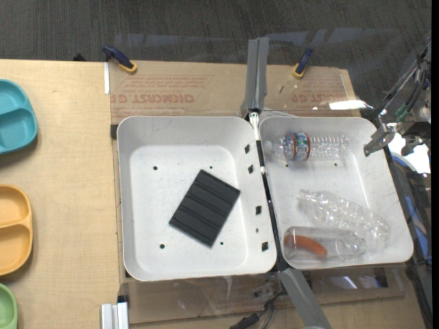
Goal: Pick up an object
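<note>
At the right edge of the frame, just past the upper right corner of the right bin [401,204], the gripper [381,141] hangs beside the bin's rim, with part of the arm's cabling and frame above it; whether its tool is apart or together I cannot tell, and nothing can be seen clamped in it. Lower in the frame, the right bin holds three clear plastic bottles: one with a coloured label [310,147] lies on its side along the bin's upper wall, a crumpled one [341,212] lies slantwise across the middle, and one with something orange-red inside [322,244] lies along the lower wall, near the crumpled one. Left of centre, the left bin [137,204] holds a black ribbed rectangular block [205,207] lying flat and turned at an angle, near the bin's middle. Both bins rest side by side on brown cardboard [171,91] held by two clamps [120,58] at the top. Along the far left edge, a teal tray [14,122], a yellow-orange tray [12,228] and a green one [5,308] sit on the wooden bench [62,170], well apart from the bins.
</note>
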